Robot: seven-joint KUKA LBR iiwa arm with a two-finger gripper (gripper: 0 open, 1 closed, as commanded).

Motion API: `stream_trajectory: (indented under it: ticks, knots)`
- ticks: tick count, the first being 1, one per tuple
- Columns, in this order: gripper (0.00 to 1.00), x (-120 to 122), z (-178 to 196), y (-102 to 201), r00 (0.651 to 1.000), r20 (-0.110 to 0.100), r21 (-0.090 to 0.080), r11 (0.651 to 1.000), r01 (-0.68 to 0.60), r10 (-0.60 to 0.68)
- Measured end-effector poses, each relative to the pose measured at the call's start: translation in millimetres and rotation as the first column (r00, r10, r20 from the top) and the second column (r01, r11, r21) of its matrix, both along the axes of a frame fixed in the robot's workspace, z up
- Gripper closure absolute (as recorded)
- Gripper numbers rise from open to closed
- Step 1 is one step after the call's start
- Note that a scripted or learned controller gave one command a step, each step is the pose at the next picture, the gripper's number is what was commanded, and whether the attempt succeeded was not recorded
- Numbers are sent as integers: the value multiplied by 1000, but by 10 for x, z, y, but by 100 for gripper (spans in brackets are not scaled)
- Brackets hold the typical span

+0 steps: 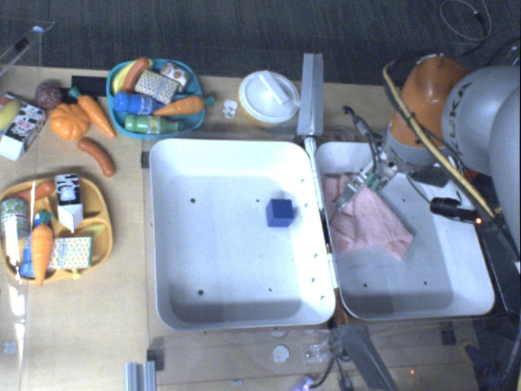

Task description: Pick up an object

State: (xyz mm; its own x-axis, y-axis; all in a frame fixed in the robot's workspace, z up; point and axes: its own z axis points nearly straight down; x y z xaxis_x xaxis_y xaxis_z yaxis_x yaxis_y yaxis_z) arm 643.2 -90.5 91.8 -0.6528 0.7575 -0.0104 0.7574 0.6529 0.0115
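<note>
Gripper [359, 187]: low at pink cloth [370, 225], right bin's [456, 300] far-left corner; finger state couldn't be told.
Advice: pinch a raised fold, lift straight.
Blue cube [281, 212]: left bin [203, 300] centre.

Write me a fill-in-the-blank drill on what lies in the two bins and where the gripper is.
1. The blue cube lies in the ____ bin.
2. The cloth in the right bin is ____ in colour.
3. The gripper is over the ____ bin.
4. Each bin holds ____ object.

Missing words: left; pink; right; one
</note>
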Motion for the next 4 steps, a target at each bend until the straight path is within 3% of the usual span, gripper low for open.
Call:
stream_trajectory:
  ticks: [1,2,3,4]
  knots:
    - [100,24,124,20,1000,7,2,1000,-1,1]
    - [100,6,1824,-146,968,-7,1,968,252,-252]
    - [100,77,2837,29,994,-7,0,994,111,-111]
    - [0,77,2836,29,994,-7,0,994,111,-111]
